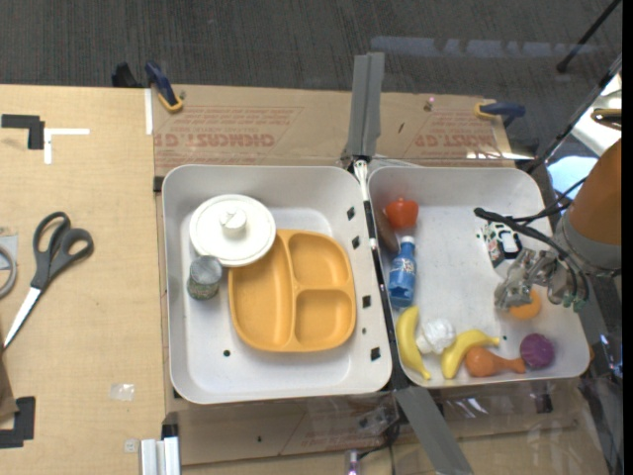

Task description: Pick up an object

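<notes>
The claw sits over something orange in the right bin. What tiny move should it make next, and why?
Probably ease straight down a little. The gripper hangs right over the orange ball near the right bin wall, and nothing shows between its fingers yet.

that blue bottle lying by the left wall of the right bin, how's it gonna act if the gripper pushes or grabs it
The blue bottle lies on its side, so a push would probably roll it. It looks like smooth plastic, likely light and slippery. The bin wall beside it may hinder a finger.
</notes>
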You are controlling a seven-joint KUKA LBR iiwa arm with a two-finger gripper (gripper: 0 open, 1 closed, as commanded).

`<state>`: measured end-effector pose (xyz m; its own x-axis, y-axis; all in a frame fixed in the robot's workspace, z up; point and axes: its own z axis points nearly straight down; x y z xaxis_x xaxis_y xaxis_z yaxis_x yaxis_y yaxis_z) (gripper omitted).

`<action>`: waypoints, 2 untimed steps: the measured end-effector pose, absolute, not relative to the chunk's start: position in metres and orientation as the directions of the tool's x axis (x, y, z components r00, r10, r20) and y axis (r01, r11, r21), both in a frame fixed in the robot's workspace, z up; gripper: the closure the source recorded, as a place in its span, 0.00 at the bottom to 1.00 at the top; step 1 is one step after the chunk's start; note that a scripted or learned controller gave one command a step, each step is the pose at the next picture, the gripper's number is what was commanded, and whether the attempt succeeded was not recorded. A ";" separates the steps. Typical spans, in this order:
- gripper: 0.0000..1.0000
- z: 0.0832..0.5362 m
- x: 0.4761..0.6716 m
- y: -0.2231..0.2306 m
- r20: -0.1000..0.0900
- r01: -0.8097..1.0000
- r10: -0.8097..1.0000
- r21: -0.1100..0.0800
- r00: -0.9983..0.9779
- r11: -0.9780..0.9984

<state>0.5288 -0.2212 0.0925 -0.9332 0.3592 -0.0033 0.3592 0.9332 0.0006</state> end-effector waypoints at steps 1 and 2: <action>1.00 0.196 0.479 -0.159 -0.003 0.480 0.480 0.001 -0.877 0.877; 1.00 0.192 0.496 -0.081 -0.001 0.517 0.517 0.001 -0.856 0.856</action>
<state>0.4959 -0.0815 0.1915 -0.8558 0.5173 -0.0015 0.5173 0.8558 0.0006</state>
